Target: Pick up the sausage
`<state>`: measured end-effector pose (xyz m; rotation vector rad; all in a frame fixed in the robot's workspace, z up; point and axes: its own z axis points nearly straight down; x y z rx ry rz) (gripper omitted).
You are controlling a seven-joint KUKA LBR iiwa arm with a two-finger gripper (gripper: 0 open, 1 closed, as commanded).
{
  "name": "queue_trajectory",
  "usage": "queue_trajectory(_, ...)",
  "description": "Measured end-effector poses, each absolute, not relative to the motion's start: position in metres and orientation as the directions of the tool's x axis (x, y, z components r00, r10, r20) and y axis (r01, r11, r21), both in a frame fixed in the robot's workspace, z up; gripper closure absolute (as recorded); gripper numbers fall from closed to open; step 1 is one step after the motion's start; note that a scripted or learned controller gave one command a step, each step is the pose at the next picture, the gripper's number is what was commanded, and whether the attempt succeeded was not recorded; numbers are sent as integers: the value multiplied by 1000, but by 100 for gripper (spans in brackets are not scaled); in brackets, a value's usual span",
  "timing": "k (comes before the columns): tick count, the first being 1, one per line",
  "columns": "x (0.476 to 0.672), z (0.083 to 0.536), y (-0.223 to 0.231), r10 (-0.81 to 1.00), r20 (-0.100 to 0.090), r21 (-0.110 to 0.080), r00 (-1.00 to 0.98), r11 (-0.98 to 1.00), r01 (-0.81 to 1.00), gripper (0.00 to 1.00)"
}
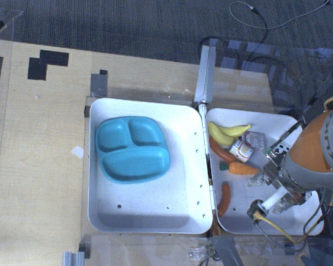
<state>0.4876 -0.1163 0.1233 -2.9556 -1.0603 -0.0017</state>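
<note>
A small reddish-brown sausage [224, 197] lies in the right bin [281, 124], close to its left wall and towards the front. A longer dark-red sausage-like piece [220, 152] lies further back, partly under a small can [242, 149]. My gripper [266, 174] hangs over the middle of the right bin, just right of an orange carrot [243, 169]. It is to the right of the small sausage and a little behind it. Nothing shows in its grasp.
A yellow banana [228, 132] lies at the back left of the right bin, with a crumpled silver wrapper [256, 140] beside the can. The left bin [149, 213] holds a blue divided tray [132, 148]. A metal divider [204, 75] stands between the bins at the back.
</note>
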Motion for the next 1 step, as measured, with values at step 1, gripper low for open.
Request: queue_trajectory(1, 490, 89, -147, 825, 7, 6, 566, -566, 825, 0)
